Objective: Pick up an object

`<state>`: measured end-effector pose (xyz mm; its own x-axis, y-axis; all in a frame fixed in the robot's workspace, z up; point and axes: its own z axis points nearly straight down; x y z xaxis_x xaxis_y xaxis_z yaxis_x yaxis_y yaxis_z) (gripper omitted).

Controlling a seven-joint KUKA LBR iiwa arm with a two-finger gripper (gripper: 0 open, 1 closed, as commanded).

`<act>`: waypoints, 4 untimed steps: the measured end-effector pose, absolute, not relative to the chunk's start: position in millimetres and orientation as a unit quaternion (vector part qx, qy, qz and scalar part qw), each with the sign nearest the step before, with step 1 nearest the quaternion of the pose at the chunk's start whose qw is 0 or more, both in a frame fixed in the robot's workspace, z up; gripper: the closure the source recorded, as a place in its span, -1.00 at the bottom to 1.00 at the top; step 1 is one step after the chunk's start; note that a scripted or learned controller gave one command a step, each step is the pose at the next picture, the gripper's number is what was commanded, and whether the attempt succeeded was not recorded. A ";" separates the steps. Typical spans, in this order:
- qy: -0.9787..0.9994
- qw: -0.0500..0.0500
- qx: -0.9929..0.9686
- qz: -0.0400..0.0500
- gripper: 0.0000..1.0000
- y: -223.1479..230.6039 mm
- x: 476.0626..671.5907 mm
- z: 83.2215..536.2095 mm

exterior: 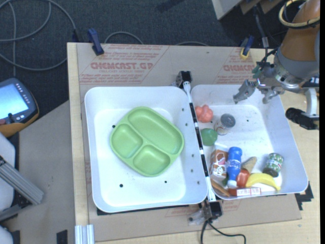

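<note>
1. The gripper hangs over the right bin's far edge, fingers spread, holding nothing.
2. The banana lies at that bin's near side beside a small can: probably light, soft, easily bruised; best grasped across the middle.
3. The board under the bins reads "CHEMCAST".

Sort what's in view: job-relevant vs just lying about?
Job:
hand, over the right bin
pickable items in that bin: banana, blue bottle, green can, orange toy, green ball, small jar

Lying about:
green tray in the left bin
blue clamps
cables
</note>
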<state>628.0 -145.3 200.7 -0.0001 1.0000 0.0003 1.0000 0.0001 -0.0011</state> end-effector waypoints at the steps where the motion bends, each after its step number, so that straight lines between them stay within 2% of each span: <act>1: -0.708 0.005 -0.706 0.002 -1.00 -109.5 590.3 141.7; 2: -0.707 -0.003 -0.707 -0.001 -1.00 -105.3 558.9 107.5; 3: -0.707 0.004 -0.708 0.002 -1.00 -92.4 507.0 82.9; 4: -0.707 -0.001 -0.708 -0.001 1.00 -92.8 510.2 94.7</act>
